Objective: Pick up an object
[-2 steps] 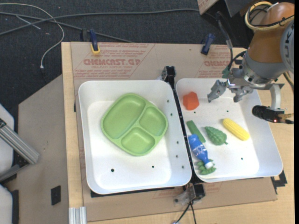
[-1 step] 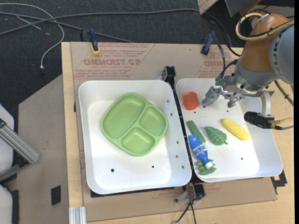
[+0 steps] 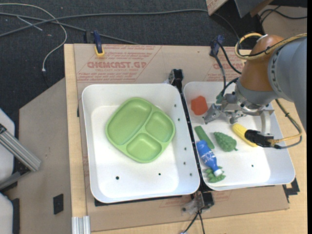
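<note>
My gripper (image 3: 225, 112) hangs just right of the red object (image 3: 198, 105), in the right bin (image 3: 273, 172); how it stands I cannot tell.

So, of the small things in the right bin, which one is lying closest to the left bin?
The blue bottle. It lies along the right bin's left wall, beside the divider. The green stick, orange piece, green leafy piece and yellow piece sit farther right.

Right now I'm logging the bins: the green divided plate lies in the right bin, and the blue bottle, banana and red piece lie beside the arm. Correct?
Not quite. The camera view shows the green divided plate in the left bin, not the right one. The rest stands.
</note>
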`<move>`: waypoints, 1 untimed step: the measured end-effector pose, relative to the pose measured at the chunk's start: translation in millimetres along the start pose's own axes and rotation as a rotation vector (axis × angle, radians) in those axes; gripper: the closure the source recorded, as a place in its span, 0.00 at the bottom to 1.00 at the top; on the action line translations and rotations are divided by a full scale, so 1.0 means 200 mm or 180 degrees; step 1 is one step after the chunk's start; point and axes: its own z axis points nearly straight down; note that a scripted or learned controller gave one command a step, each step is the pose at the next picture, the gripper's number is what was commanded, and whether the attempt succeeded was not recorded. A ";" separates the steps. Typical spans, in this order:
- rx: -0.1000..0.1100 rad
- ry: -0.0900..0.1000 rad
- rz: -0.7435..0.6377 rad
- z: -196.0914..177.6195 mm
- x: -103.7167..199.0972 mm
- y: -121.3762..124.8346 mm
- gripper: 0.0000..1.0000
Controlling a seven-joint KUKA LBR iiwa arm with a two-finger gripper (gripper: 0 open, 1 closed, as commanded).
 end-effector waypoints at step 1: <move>-0.0015 -0.0003 -0.0001 0.04 0.00 0.00 0.00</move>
